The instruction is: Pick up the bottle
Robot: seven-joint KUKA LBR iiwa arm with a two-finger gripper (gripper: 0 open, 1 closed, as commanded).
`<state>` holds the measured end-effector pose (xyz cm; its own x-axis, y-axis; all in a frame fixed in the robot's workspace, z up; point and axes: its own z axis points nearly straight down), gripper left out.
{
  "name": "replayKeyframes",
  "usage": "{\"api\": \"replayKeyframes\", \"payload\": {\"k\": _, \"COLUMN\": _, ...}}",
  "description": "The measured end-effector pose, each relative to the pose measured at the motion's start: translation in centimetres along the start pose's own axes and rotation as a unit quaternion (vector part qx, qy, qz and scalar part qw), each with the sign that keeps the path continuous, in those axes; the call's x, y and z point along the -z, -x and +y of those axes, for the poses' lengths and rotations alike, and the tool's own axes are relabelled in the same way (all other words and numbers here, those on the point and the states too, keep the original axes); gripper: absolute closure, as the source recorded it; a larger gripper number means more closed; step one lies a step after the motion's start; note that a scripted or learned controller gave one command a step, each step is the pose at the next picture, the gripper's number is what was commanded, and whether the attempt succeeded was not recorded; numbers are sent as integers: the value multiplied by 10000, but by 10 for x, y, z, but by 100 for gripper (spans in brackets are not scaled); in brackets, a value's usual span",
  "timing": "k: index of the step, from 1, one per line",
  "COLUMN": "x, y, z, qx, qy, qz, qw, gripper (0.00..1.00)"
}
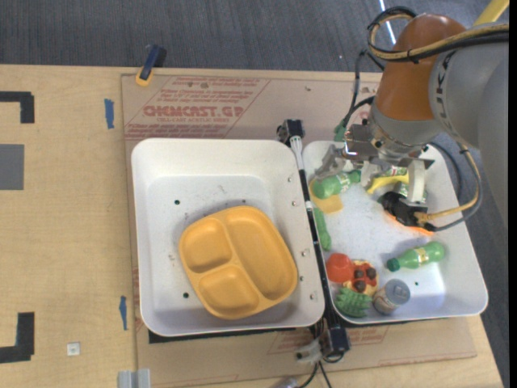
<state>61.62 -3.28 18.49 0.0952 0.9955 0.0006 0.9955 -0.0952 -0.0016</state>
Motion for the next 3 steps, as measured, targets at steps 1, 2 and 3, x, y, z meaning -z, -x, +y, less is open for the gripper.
{"api": "replayKeyframes", "payload": {"k": 1, "x": 10, "y": 0, "z": 1, "qx": 6, "qy": 5, "qz": 0, "qw": 10000, "gripper": 100}}
{"api": "replayKeyframes", "payload": {"k": 2, "x": -1, "y": 16, "z": -60, "qx": 57, "qy": -5, "qz": 0, "qw": 10000, "gripper": 100}}
{"api": "replayKeyframes", "payload": {"k": 3, "x": 0, "y": 16, "z": -60, "qx": 60, "qy": -2, "qz": 0, "qw": 10000, "gripper": 0}}
